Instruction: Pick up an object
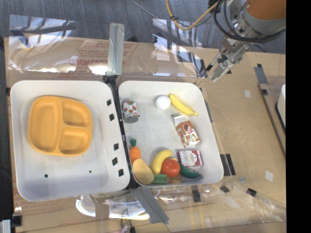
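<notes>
left bin (pixel 19 130): yellow divided tray (pixel 60 125) | right bin (pixel 209 125): small can (pixel 130 111), carrot (pixel 134 152), white ball (pixel 163 101), bananas (pixel 182 105), tomato (pixel 170 167), cartons (pixel 186 133), all at rest | gripper (pixel 219 68): above the bin's far right corner, finger state unreadable, carrying nothing visible | progress: pick not started; descent, grasp and lift remain.

In the right white bin (pixel 208 125) lie a curved yellow plastic banana (pixel 182 105), a white egg (pixel 163 101), a small printed can (pixel 130 111) and a red tomato (pixel 170 167).
</notes>
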